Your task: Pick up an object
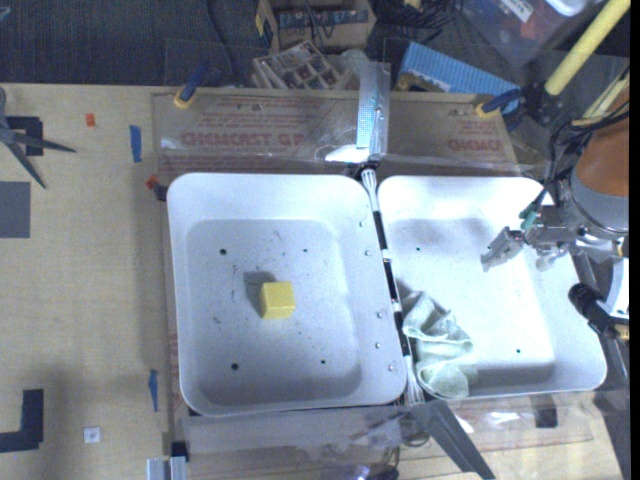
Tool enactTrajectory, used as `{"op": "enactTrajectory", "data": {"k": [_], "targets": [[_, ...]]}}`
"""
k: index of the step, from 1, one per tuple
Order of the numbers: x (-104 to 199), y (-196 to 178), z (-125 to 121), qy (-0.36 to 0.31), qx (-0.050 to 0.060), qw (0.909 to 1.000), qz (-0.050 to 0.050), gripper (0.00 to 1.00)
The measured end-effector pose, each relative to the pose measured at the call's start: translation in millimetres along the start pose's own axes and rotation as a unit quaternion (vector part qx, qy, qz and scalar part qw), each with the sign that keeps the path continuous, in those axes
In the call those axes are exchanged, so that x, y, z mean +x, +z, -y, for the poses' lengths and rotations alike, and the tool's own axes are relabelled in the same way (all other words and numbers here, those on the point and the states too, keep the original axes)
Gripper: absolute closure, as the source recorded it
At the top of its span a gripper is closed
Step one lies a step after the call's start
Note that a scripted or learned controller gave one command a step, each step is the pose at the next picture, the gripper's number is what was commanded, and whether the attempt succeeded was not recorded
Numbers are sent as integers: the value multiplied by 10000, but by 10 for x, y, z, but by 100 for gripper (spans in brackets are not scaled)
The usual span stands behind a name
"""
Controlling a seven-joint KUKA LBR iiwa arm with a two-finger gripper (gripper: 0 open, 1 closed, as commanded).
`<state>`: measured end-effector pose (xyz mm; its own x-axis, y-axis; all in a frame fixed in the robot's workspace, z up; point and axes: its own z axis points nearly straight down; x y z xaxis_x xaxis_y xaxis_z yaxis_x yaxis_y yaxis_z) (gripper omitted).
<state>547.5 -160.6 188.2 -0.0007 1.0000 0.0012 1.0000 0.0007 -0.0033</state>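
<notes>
While aloft, gripper (497, 253) over right bin (570, 363)

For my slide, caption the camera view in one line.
KUKA gripper hovers over the right bin, which holds a crumpled pale cloth; a yellow block sits in the left bin.

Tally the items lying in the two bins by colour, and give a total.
Yellow: 1, the block in the left bin
Pale green: 1, the cloth in the right bin
Total: 2
</notes>
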Motion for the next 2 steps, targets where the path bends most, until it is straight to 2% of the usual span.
{"op": "enactTrajectory", "data": {"k": [1,2], "targets": [[308,878,684,782,0,9969,2,0],[285,797,683,816,-4,9967,9,100]]}}
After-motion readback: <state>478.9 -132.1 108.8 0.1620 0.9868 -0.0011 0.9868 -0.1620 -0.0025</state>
